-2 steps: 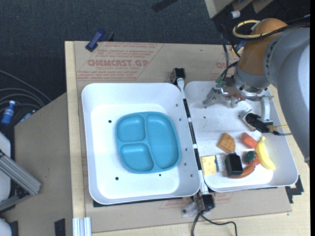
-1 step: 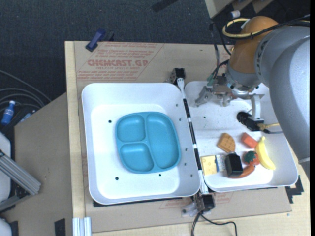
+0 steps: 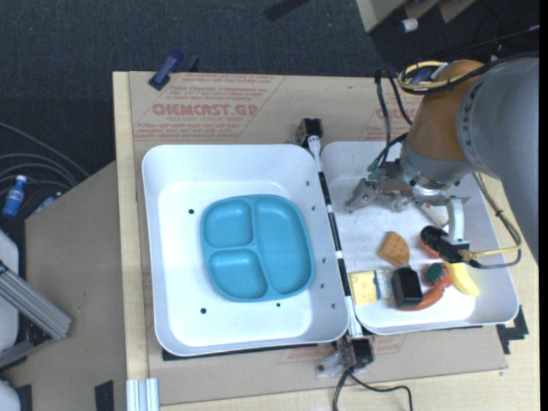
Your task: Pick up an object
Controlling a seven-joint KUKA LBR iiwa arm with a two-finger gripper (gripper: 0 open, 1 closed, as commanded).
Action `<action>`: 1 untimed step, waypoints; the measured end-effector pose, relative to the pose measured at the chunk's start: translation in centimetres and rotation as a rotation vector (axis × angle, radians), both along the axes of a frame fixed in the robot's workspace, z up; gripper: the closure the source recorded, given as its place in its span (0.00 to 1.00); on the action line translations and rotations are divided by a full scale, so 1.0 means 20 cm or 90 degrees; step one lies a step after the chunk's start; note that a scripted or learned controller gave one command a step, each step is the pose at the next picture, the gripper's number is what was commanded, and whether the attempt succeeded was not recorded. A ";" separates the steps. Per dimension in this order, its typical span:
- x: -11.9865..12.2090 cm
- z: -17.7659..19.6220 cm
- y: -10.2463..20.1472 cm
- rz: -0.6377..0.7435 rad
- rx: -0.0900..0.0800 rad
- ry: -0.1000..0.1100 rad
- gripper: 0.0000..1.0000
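Note:
My gripper (image 3: 377,200) hangs over the far left part of the right bin (image 3: 488,313), its fingers spread open above bare bin floor with nothing between them. The objects lie nearer the front of that bin. A tan wedge-shaped piece (image 3: 394,247) is closest, just in front and to the right of the gripper. Along the front are a yellow block (image 3: 364,287), a black block (image 3: 405,287), a red curved piece with a green top (image 3: 431,291) and a small yellow banana-like piece (image 3: 465,279).
The left bin (image 3: 171,178) holds a blue divided plate (image 3: 255,247). A black clip (image 3: 310,130) sits at the far end of the wall between the bins. The arm's orange band (image 3: 437,122) and grey body overhang the right bin's far right corner.

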State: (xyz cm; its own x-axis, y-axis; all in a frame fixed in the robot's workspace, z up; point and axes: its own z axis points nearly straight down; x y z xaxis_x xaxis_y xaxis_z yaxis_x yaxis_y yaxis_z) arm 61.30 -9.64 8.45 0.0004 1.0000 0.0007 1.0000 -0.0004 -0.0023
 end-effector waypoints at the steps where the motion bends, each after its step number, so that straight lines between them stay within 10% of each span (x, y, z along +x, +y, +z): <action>1: 0.27 0.00 -0.05 0.001 -0.001 -0.002 0.00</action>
State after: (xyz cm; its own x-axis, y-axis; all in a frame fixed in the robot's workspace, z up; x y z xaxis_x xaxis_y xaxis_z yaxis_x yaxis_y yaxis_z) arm 66.69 -10.66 8.51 -0.0011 1.0000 -0.0005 1.0000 0.0011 0.0012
